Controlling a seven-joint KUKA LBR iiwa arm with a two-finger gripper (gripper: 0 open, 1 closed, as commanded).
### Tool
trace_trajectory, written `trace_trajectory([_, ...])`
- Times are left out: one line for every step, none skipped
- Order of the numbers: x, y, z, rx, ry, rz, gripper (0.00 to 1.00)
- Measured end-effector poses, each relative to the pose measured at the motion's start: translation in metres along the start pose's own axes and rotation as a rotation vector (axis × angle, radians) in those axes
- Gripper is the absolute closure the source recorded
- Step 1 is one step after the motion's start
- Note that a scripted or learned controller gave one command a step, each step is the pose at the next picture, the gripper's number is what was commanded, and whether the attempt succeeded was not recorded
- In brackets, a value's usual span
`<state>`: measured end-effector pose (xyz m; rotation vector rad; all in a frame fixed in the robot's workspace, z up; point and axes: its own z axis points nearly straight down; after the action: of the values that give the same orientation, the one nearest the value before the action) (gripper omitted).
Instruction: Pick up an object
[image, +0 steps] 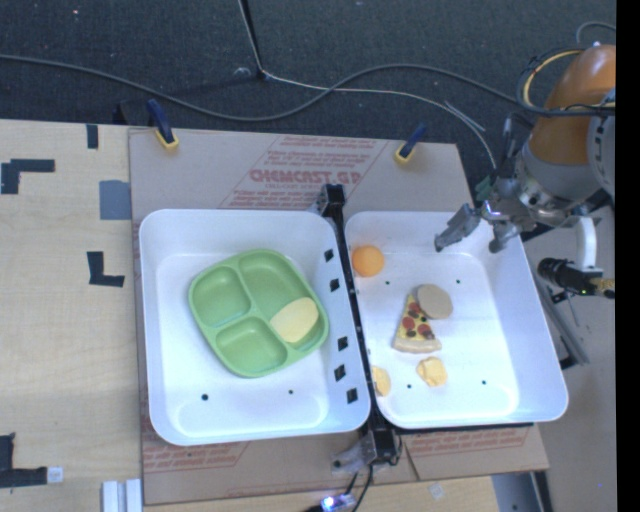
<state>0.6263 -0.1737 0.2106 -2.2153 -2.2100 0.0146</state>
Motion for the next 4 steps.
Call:
trace_trajectory([0.001, 0.003, -0.009, -0.014, -0.002, -0.004, 0.00])
trace_trajectory([0.004, 0.000, 0.055, -0.009, -0.002, -0.004, 0.00])
trace_trajectory([0.010, 0.007, 0.102, -0.013, -0.004, -0.005, 0.00])
trace_trajectory([0.010, 0.007, 0.126, -0.014, -0.005, -0.005, 0.00])
